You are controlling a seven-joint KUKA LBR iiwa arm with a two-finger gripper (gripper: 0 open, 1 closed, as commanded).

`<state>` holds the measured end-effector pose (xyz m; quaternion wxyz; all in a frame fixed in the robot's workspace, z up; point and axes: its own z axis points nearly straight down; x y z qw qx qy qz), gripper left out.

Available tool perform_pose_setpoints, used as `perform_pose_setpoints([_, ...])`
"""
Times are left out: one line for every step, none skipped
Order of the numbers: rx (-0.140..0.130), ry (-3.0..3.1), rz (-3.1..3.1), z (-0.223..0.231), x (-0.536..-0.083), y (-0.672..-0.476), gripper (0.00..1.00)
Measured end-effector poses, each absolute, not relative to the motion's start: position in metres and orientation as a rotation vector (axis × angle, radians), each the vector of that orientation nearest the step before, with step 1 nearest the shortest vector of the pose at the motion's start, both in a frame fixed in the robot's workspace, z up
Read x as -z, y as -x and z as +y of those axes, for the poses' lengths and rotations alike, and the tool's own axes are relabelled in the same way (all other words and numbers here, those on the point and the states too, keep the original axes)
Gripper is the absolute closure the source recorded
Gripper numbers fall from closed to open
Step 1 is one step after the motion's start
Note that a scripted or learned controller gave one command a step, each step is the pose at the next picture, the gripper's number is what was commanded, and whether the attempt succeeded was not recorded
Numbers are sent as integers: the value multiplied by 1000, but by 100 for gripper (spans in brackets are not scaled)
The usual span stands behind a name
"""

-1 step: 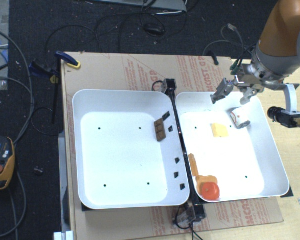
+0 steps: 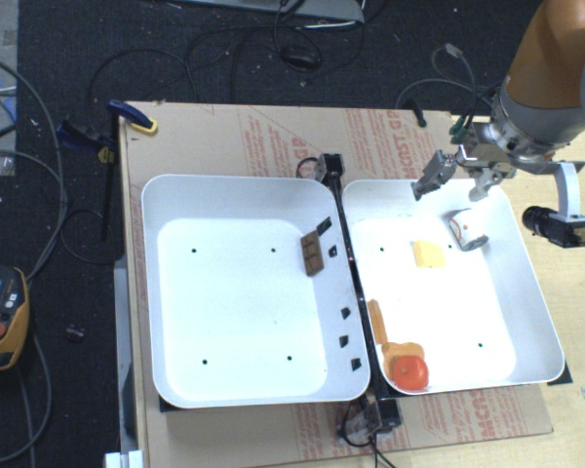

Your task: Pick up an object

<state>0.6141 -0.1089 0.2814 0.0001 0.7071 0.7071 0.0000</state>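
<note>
- Left bin (image 2: 175,261), mid-frame: a brown block (image 2: 313,253) lies near its right wall, long axis running roughly up the frame.
- Right bin (image 2: 526,291): a yellow square (image 2: 429,254) at centre, a red ball (image 2: 409,370) lower left.
- Upper right: the gripper (image 2: 463,176) hangs spread open, holding nothing. I'd lower it squarely over the yellow square, well clear of the bin walls.

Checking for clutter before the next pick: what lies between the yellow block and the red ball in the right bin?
In the camera view, only bare white bin floor separates the yellow block from the red ball.
</note>
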Motion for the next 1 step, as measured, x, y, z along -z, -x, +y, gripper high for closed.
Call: perform_pose_setpoints([3,-2223,2224,-101,-236,-611,0])
